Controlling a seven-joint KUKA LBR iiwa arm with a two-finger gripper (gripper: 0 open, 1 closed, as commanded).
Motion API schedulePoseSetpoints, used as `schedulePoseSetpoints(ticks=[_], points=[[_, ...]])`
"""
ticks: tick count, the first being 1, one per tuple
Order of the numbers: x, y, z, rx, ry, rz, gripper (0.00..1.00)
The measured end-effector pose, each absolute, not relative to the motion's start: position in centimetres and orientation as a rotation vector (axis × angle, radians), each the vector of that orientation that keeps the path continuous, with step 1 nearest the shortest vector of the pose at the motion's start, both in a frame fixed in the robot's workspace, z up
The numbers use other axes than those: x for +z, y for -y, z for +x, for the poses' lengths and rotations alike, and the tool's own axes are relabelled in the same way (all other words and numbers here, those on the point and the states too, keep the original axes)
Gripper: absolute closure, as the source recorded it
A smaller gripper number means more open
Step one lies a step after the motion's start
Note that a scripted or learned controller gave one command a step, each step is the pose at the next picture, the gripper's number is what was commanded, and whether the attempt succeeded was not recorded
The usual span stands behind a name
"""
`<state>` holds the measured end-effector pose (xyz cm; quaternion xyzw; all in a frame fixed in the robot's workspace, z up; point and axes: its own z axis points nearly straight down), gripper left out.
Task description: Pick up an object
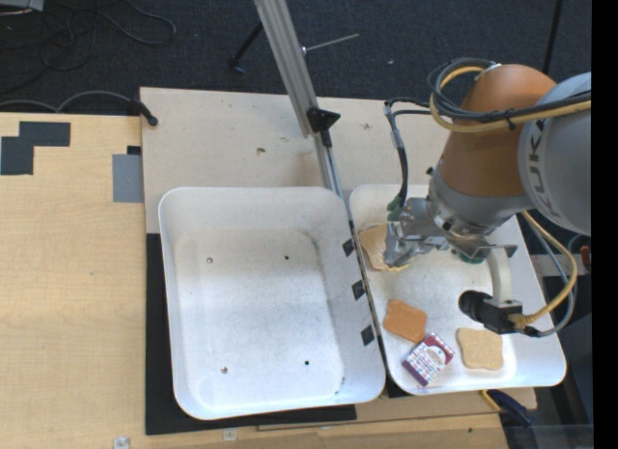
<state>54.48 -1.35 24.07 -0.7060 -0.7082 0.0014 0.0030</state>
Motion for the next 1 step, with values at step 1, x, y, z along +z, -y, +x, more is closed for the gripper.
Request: schedulePoseSetpoints(ticks=[1], points=[[22.53, -4.09, 55.54, 0.004, 2.221, -2.213, 1.00]])
